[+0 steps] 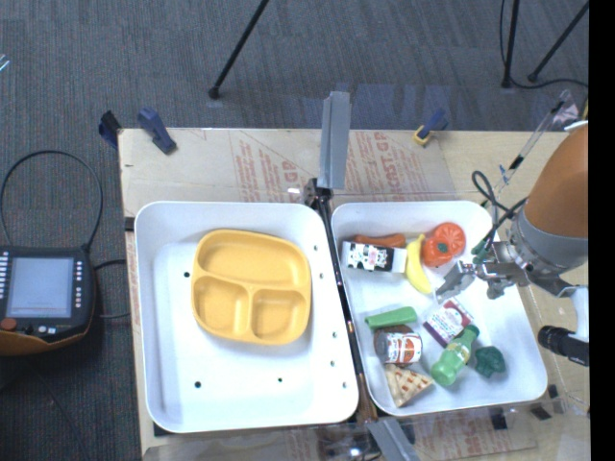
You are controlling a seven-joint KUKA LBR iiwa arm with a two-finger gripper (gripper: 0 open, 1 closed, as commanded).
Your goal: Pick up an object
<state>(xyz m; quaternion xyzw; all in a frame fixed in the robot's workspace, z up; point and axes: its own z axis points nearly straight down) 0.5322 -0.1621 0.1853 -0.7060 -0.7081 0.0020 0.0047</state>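
Note:
The right bin (524, 329) holds several small items: a red tomato (444, 243), a yellow banana (416, 269), a black-and-white carton (370, 256), an orange carrot (381, 240), a green block (391, 316), a can (398, 347), a purple packet (447, 324), a green bottle (455, 356), a dark green broccoli (489, 360) and a pizza slice (408, 384). My gripper (474, 284) hovers over the bin's right half, just above the purple packet and right of the banana. Its fingers stand apart with nothing between them.
The left bin (163, 353) carries a yellow divided plate (252, 286). A grey post (334, 142) rises behind the seam between the bins. Clamps sit at the bench's back edge. A teach pendant (43, 291) lies on the floor to the left.

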